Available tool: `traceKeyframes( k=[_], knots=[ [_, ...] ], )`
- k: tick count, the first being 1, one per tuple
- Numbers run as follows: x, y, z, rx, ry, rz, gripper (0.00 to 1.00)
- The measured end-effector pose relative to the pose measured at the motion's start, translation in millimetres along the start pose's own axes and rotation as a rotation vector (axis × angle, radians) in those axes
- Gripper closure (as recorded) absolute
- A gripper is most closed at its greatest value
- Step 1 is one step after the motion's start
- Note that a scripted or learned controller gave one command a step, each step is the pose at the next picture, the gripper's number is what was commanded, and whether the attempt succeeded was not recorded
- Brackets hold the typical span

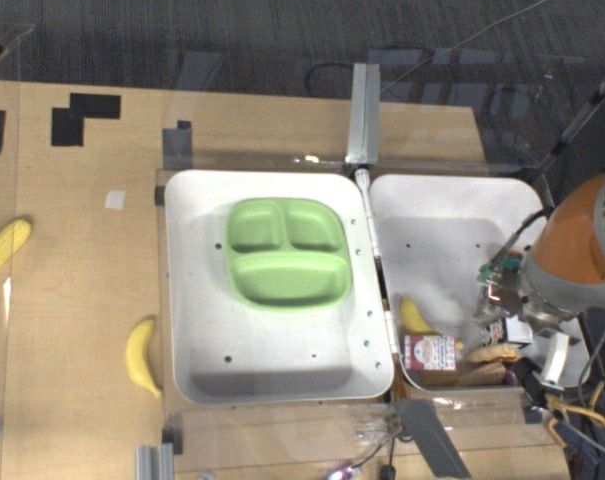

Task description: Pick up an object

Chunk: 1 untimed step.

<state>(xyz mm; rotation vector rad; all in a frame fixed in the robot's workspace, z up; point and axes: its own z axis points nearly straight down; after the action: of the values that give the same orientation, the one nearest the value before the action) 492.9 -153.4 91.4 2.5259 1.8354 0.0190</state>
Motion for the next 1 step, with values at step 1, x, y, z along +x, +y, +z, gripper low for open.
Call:
traceKeyframes(
  k=[1],
  knots=[
    [-35.4,41.3,1.8,0.007,0.002,-0.265,1.0]
  ],
)
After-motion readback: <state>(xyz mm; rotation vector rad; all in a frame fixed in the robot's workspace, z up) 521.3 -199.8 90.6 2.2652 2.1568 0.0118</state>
